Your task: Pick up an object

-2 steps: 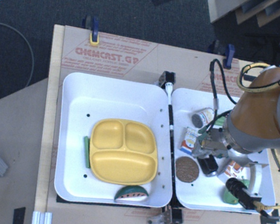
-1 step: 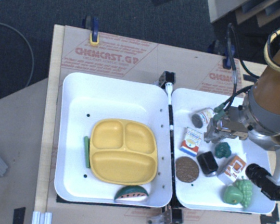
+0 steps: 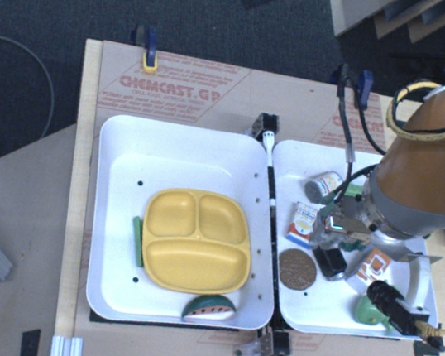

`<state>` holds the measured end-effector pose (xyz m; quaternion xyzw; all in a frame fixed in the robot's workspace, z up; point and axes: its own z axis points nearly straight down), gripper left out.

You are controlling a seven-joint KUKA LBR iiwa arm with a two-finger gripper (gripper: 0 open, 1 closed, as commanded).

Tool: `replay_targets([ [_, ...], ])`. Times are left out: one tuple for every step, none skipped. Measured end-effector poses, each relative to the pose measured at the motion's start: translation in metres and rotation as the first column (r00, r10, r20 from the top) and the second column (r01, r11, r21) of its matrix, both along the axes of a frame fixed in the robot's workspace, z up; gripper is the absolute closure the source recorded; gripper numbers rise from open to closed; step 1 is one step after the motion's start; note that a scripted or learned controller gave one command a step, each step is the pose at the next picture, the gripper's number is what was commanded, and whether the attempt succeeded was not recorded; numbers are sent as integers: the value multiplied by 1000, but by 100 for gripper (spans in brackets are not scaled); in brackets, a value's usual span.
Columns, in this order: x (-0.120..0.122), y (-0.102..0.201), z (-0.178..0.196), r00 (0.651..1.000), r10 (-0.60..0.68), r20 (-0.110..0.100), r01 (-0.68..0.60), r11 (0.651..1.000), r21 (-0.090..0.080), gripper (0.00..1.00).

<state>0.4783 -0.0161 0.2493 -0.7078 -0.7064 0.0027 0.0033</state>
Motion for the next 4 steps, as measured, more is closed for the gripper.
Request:
replay_targets([
  [0, 77, -44, 1000, 8, 1, -8, 1000, 2, 100],
  [3, 73, 91, 1000, 5, 25, -5, 1000, 2, 100],
  [2, 66, 249, 1000, 4, 30, -4, 1000, 2, 100],
  [0, 52, 110, 1000, -2, -6, 2, 1000, -3, 100],
])
